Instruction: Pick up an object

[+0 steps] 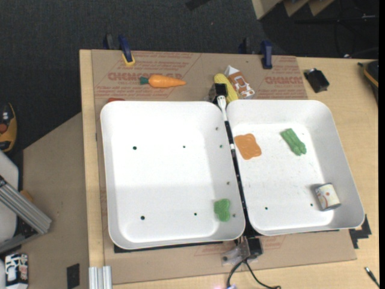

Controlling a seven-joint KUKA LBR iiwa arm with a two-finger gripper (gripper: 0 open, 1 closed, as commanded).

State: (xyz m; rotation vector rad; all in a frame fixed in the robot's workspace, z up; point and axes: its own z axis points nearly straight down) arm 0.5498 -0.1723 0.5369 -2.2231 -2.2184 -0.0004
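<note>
Two white bins sit side by side on the bench. The right bin [337, 131] holds an orange flat piece [247, 146] near its left wall, a green piece [293, 141] toward the back, and a small white can-like object [326, 196] at the front right. In the left bin [120, 161], a small green lump [222, 209] lies in the front right corner.
Behind the bins on the brown board lie an orange carrot [162, 82], a yellow item [223, 83] and a small printed packet [241, 85]. Blue clamps [126, 50] [266, 53] hold the board's back edge. A black block [316, 80] lies at the back right.
</note>
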